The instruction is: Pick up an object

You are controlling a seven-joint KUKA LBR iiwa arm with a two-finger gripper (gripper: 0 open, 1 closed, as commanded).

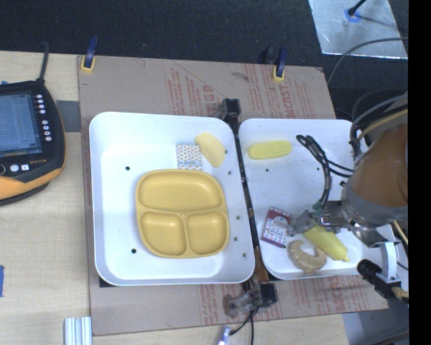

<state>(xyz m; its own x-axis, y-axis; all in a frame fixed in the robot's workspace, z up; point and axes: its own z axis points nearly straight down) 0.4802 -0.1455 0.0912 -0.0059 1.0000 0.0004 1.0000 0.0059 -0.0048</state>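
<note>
In the right bin, my gripper hangs low at the near right, reaching in from the orange-banded arm. Just below and right of it lies a yellow oblong piece, partly covered by the wrist. A tan curled piece touches the yellow one at the bin's front. A small red packet lies just left of the gripper. A yellow corn cob rests at the far left of this bin. I see nothing lifted off the bin floor.
The left bin holds a yellow divided plate, a small white-and-blue packet and a pale yellow wedge. A tablet pendant sits at the left of the bench. Black cables loop over the right bin.
</note>
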